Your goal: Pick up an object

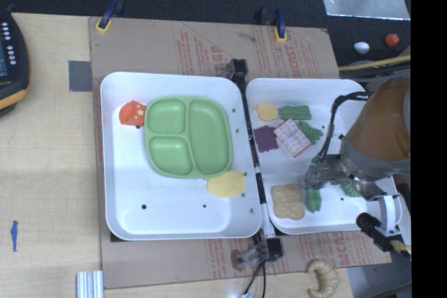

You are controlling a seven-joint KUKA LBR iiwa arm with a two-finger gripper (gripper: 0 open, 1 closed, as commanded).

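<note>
Two glossy white bins, smooth green three-compartment plate, gripper state unclear.

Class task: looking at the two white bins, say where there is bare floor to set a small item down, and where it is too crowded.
Left bin: bare floor along the front, below the green plate and yellow piece. Right bin: crowded, with the purple piece, patterned card, biscuit and pincer close together.
</note>
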